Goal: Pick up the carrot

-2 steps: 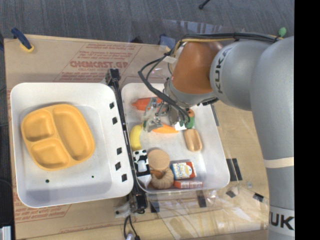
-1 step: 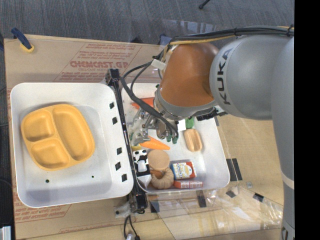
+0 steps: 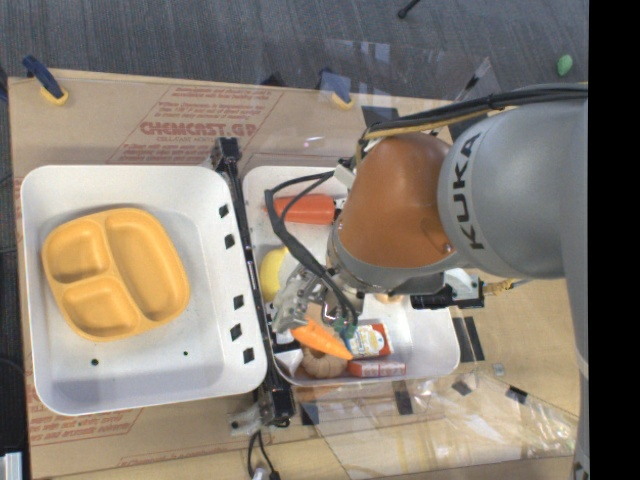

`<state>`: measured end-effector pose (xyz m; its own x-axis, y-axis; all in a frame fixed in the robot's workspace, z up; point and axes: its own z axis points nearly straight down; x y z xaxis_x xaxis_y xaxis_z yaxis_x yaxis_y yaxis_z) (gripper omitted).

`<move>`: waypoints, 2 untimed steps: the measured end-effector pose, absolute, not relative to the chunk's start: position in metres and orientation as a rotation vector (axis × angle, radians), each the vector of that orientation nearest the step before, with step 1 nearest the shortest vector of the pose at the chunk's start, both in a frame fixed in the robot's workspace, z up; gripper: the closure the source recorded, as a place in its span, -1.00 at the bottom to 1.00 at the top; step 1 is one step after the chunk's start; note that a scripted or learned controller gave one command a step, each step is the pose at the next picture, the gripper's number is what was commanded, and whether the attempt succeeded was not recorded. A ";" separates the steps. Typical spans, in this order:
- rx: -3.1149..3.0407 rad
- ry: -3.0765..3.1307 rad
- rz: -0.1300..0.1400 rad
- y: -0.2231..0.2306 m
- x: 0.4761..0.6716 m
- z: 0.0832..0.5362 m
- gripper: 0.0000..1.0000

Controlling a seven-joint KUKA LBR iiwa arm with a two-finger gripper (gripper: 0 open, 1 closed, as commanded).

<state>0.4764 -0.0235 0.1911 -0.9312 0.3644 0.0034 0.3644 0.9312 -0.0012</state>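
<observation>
- My arm (image 3: 480, 198) reaches in over the right bin (image 3: 440, 353); the claw (image 3: 305, 308) hangs low just above the carrot (image 3: 322, 340).
- Carrot lies in the near part of the right bin, just below the claw, tilted, pointed end toward the bottle (image 3: 368, 340) beside it.
- Claw state: I cannot tell how far it stands apart; cables and wrist clutter hide the tips. I see nothing clearly gripped.
- Progress, my read: approach looks done, grasp not confirmed, lift not yet made. Carrot seems to rest on the bin's contents, so I count the pick as still open.
- Carrot's look: bright orange, smooth, tapered, short; likely a plastic toy. A brown lump (image 3: 320, 365) touches it on the near side.
- A second orange-red piece (image 3: 305, 208) lies at the far end of the same bin, well apart from the carrot.
- Yellow tray (image 3: 112, 270) sits in the left bin (image 3: 130, 378), untouched by this job.
</observation>
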 end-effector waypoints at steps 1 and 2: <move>-0.416 -3.110 -0.001 0.025 0.476 0.191 1.00; -0.384 -3.113 0.002 -0.003 0.477 0.191 1.00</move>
